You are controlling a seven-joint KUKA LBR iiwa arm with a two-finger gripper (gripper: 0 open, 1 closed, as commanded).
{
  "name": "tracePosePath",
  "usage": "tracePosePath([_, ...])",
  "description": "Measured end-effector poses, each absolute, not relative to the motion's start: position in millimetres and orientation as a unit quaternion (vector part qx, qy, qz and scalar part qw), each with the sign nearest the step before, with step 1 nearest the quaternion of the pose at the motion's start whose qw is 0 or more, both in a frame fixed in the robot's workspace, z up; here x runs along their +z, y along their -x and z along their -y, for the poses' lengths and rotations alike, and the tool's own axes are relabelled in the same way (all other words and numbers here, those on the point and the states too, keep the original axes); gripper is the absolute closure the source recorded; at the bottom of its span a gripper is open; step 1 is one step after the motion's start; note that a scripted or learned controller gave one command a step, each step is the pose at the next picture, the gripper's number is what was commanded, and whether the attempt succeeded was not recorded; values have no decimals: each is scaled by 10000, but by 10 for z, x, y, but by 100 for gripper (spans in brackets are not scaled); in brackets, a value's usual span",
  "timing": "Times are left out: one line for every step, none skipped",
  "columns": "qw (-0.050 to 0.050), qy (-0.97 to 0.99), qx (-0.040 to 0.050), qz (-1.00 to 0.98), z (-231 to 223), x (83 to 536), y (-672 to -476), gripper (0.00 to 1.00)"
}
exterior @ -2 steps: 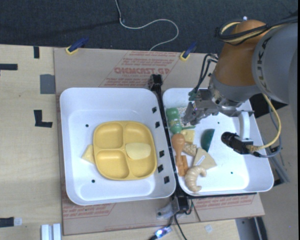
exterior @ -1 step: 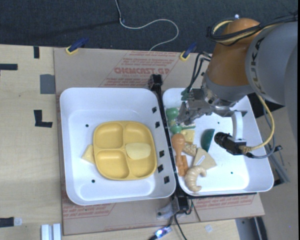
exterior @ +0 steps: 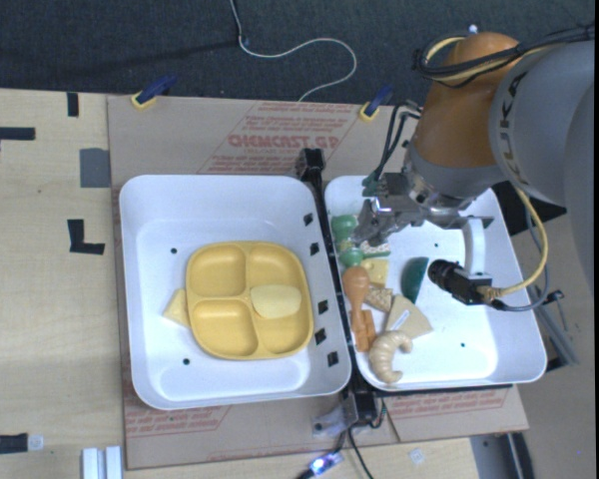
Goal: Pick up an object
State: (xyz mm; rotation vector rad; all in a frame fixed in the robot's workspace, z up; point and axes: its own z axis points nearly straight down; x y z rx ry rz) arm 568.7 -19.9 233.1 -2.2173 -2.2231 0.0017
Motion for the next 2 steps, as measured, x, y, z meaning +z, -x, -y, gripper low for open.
tracePosePath([8, 7061, 5, 7081, 241, 2332, -5699, 100])
tracePosePath([15, 7065, 11, 7077, 223, 2322, -5616, 100])
